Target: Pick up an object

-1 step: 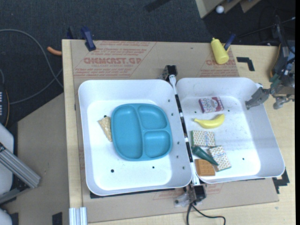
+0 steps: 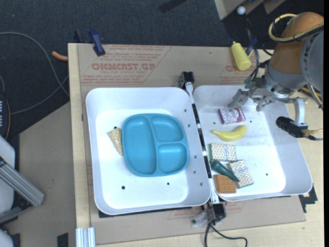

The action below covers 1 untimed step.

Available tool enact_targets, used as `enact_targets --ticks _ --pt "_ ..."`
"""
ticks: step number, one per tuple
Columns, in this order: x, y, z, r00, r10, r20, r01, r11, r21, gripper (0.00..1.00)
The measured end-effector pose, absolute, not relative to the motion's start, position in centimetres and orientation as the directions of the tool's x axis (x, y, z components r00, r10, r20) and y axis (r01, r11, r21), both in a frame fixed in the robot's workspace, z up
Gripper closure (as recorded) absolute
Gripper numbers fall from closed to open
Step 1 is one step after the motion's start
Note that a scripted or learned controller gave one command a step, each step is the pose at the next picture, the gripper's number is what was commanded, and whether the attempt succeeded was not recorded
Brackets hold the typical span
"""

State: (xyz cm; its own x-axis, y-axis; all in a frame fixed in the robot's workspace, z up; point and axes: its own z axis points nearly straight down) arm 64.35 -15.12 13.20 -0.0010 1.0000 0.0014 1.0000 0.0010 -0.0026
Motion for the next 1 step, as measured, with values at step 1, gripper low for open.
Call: enact_targets --ticks 1 --pt "60.46 -13.87 8.39 0.000 1.000 0.001 1.000 0.000 -0.003 0.00"
